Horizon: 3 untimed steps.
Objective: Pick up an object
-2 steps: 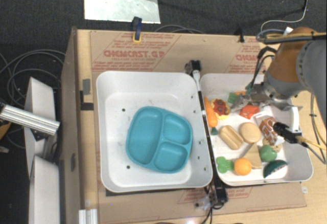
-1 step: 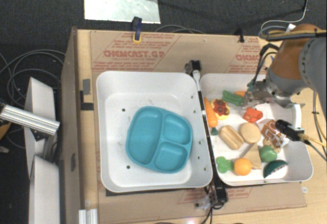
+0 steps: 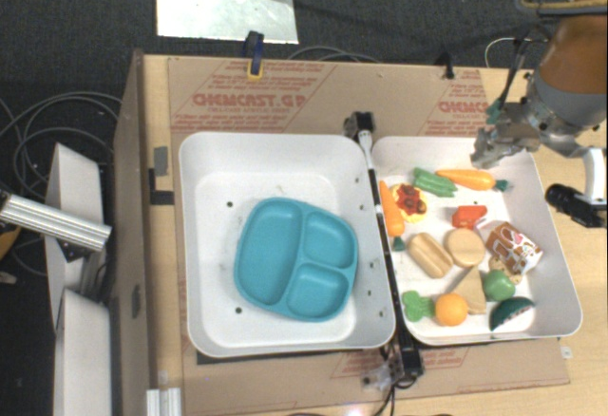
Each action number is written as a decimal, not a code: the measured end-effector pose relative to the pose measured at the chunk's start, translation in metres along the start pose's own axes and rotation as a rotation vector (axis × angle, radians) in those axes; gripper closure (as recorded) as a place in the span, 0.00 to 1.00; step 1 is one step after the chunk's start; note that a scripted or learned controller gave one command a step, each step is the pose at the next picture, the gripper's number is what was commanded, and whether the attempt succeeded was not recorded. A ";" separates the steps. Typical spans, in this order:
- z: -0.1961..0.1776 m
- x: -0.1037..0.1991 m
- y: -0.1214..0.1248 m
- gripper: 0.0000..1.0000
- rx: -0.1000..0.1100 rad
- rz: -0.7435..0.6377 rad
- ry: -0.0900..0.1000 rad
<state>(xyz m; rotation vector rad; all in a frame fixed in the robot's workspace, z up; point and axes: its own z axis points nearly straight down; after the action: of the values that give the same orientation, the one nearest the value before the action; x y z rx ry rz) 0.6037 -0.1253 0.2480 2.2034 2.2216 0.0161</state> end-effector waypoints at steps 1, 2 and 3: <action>0.010 -0.002 -0.002 0.00 0.014 0.004 0.001; 0.092 -0.053 -0.007 0.00 0.018 0.010 0.001; 0.167 -0.028 -0.028 0.00 0.020 0.007 0.004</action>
<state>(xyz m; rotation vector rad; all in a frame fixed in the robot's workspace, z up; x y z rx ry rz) 0.5791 -0.1534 0.0803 2.2226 2.2263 -0.0024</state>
